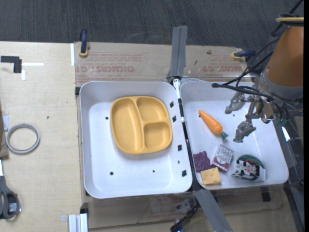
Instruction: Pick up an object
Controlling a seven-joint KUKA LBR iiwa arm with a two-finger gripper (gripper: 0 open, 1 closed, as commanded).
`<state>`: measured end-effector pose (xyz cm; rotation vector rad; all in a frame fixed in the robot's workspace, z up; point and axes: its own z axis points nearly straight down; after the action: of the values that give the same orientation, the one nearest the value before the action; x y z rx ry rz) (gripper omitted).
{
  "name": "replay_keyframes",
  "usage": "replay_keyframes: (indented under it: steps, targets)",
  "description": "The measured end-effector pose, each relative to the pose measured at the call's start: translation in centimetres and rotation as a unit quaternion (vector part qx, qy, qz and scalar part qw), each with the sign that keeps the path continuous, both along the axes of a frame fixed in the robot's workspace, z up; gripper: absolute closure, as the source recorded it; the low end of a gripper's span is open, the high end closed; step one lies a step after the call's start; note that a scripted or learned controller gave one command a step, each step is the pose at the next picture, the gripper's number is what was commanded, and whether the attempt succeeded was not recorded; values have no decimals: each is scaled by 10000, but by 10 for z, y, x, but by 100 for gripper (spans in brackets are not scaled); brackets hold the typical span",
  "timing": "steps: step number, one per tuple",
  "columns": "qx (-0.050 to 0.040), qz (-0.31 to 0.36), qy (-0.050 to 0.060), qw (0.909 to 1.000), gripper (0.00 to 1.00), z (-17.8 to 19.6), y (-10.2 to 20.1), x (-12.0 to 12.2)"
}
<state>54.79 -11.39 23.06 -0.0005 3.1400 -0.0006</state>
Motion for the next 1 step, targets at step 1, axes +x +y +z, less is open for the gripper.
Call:
replay_keyframes:
  steps: [1]
  targets:
    - [-2,-392,-10,9992,0,52,6,9]
